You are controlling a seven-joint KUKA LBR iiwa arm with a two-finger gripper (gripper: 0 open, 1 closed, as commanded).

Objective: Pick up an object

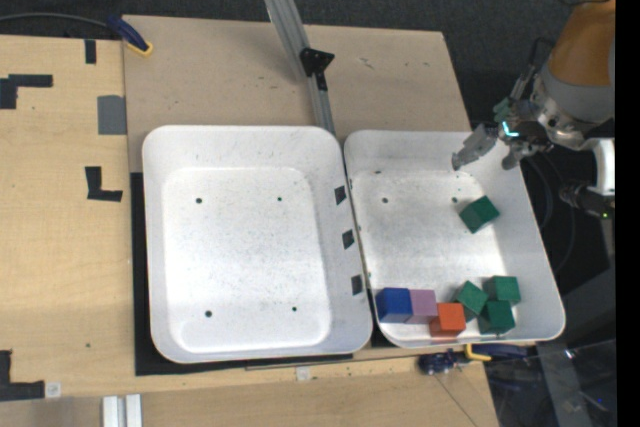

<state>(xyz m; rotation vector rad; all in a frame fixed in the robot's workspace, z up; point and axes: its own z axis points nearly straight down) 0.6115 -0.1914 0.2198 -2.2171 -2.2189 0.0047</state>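
Camera view: from left to right, the left bin (160, 165) is bare; at the right bin's (400, 150) six o'clock, blocks cluster (448, 307). A lone green block (479, 213) at three o'clock looks light, rigid; grip its flat sides. The gripper (492, 143) hangs near it, spread, holding nothing.
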